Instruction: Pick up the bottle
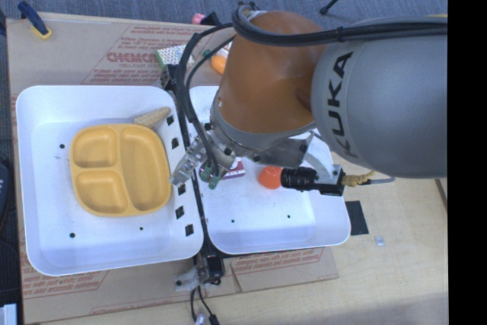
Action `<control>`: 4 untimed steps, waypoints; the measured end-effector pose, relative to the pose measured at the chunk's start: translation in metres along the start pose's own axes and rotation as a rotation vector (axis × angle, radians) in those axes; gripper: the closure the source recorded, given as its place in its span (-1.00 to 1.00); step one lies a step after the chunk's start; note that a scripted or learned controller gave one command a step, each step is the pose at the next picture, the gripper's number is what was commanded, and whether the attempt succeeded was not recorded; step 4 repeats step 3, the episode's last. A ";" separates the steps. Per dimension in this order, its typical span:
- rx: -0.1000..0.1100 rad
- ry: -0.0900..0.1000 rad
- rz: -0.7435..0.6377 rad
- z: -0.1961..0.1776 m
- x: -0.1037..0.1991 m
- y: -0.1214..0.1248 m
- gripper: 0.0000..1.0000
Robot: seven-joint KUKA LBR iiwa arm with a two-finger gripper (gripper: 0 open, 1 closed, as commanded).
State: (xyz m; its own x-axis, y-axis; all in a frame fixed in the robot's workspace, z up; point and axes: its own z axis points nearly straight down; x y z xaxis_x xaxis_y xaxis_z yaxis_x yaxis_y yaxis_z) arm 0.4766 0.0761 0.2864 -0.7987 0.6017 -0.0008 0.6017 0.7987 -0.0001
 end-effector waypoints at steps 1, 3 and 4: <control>0.002 0.003 -0.299 0.014 0.021 0.027 1.00; 0.003 0.003 -0.381 0.095 0.007 0.008 1.00; 0.003 0.003 -0.381 0.095 0.007 0.008 1.00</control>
